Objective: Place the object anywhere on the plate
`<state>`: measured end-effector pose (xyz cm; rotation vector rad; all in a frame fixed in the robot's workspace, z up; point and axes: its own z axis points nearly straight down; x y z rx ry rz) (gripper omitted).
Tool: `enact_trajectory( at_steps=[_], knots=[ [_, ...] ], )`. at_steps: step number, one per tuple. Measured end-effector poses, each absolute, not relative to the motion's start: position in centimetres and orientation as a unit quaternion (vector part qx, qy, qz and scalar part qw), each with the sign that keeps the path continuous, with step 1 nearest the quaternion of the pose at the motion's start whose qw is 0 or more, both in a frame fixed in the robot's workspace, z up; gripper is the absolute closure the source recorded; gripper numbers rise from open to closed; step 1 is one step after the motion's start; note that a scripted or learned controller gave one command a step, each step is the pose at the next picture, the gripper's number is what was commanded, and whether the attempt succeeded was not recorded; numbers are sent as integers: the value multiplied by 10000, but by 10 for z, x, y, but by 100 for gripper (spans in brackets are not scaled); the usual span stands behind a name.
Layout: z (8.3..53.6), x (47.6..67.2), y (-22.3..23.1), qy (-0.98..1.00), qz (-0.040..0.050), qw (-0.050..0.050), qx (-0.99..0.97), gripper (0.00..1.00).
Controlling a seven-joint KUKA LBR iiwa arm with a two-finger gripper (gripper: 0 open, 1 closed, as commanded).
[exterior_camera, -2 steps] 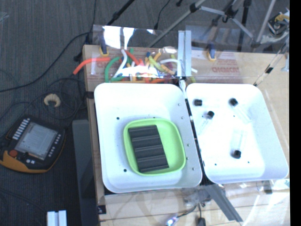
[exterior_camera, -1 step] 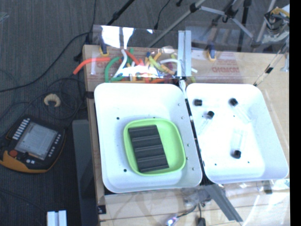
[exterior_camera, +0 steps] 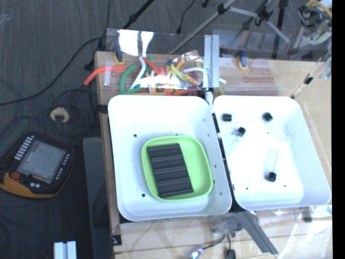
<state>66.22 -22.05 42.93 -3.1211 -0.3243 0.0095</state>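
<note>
Dark grey ridged block (exterior_camera: 170,170) lying flat in the middle of the green plate (exterior_camera: 202,169), long side running slightly aslant. The plate sits in the left white bin (exterior_camera: 124,144). Black-capped clear tubes (exterior_camera: 271,166) lie scattered in the right bin (exterior_camera: 304,144).

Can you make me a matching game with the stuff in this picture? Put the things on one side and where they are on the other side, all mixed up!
Things:
1. green plate
2. dark ridged block
3. small black caps
4. control pad with a screen

Places:
A. on the floor, left of the bench
B. in the left white bin
C. lying on the green plate
D. scattered in the right white bin

Pairs: 1-B, 2-C, 3-D, 4-A
</note>
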Motion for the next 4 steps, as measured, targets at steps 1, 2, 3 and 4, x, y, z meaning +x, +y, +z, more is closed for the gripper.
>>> enact_trajectory(
  at_steps=[1,2,3,4],
  knots=[
    [430,655,-221,-1025,34,25,-9947,0],
    [429,655,-221,-1027,36,25,-9947,0],
    [429,661,-220,-1035,33,20,-9946,0],
    [429,664,-220,-1040,29,23,-9946,0]
  ],
)
